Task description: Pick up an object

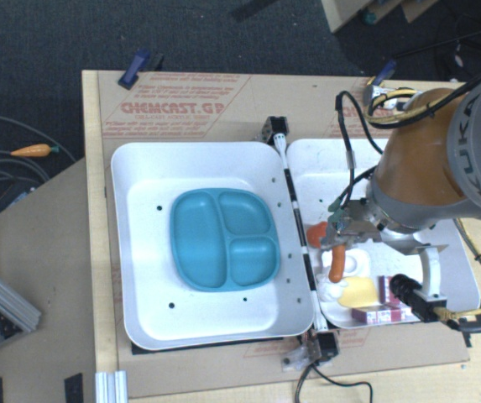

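We see the arm [429,162] bent low over the right bin [320,162], its orange band filling much of that side. The gripper [338,240] is down among the things at the bin's near left part. A reddish-orange sausage-shaped object [337,263] hangs or stands just under the gripper, touching it as far as we can judge, but we cannot tell whether it sits between the jaws, nor whether they are apart or together; the wrist hides them. Another small red piece [316,234] lies just beside, against the bin's left wall. Nearer the front rest a yellow object [359,292], a white object [334,290] and a pink-labelled box [387,313]. The left bin [139,292] holds a blue divided plate [223,238], well apart from the gripper.

We judge the task to be mid-way: the reach into the bin is made, the grasp is unconfirmed, and lifting an object clear of the bin is left.
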{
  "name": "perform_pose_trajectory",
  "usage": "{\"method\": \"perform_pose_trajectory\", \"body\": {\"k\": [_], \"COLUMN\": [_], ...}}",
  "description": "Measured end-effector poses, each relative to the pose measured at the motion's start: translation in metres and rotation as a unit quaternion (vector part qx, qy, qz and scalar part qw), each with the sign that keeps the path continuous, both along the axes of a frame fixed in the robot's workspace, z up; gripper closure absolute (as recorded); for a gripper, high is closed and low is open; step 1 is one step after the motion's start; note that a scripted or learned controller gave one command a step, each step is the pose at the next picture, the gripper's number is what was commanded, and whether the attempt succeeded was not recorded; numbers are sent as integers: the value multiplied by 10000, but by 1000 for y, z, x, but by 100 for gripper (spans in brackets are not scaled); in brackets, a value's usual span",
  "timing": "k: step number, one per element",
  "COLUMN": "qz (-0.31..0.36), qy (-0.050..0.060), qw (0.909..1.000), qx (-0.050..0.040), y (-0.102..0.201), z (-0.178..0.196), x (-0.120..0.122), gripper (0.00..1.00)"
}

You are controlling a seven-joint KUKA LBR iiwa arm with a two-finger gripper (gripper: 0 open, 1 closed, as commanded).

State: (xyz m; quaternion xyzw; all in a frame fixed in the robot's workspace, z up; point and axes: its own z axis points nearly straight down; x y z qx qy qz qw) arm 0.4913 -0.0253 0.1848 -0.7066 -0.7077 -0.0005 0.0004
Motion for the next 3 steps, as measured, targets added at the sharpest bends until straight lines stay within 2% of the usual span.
{"method": "perform_pose_trajectory", "body": {"k": [1, 2, 3], "qz": [0, -12, -12], "qy": [4, 16, -1], "qw": [10000, 10000, 10000], "qx": [-1, -3, -9], "y": [75, 64, 46], "z": [38, 34, 31], "x": [-12, -12, 3], "gripper": [100, 100, 100]}}
